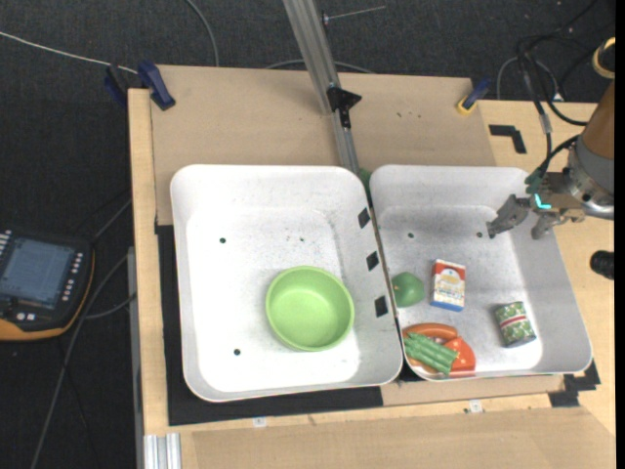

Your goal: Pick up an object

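The fingers [500, 219] stand spread apart with nothing between them, one dark tip at the left and the other nearer the wrist, hovering over the upper right part of the right bin [576, 335]. The gripper [522, 218] reaches in from the right on the grey arm [598, 164].

Below it in that bin lie the things to choose from: a small red and white carton [449, 285] near the middle, a green ball-like piece [407, 287] just left of it by the bin's wall, a green patterned can [515, 323] (tipped on its side) towards the right, and a red dish of green vegetables [438, 350] at the near edge. All lie well apart from the fingers.

The left bin [195, 203] holds a light green bowl [310, 308], upright, near its front. Both bins rest on the wooden surface [254, 115].
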`<state>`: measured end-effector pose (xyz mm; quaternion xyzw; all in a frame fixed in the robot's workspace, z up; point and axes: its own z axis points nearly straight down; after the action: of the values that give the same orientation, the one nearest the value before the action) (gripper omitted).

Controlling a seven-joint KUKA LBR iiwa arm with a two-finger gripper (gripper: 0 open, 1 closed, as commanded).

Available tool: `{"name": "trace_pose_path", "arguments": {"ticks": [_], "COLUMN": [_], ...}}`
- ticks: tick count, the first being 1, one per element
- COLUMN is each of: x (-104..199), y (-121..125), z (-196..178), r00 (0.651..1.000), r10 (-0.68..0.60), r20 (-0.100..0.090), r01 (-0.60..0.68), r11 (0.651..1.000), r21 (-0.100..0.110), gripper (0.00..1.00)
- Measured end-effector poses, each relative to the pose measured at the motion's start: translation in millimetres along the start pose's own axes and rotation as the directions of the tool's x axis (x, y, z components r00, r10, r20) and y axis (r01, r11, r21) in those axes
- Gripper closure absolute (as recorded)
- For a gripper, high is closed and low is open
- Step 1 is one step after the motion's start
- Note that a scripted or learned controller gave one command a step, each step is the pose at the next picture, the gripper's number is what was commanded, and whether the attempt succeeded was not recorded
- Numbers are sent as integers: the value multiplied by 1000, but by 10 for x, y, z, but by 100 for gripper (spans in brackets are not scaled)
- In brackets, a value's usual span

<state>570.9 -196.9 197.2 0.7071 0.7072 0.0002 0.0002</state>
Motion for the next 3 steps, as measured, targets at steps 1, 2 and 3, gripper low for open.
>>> {"name": "trace_pose_path", "arguments": {"ticks": [1, 2, 3], "x": [0, 33, 34], "y": [0, -19, -13], "z": [1, 616, 1017], "r00": [1000, 1000, 1000], "r10": [0, 0, 0], "r20": [0, -1, 0], "r01": [0, 0, 0], "r11": [1000, 1000, 1000], "r21": [0, 4, -1], "gripper": [0, 0, 0]}}
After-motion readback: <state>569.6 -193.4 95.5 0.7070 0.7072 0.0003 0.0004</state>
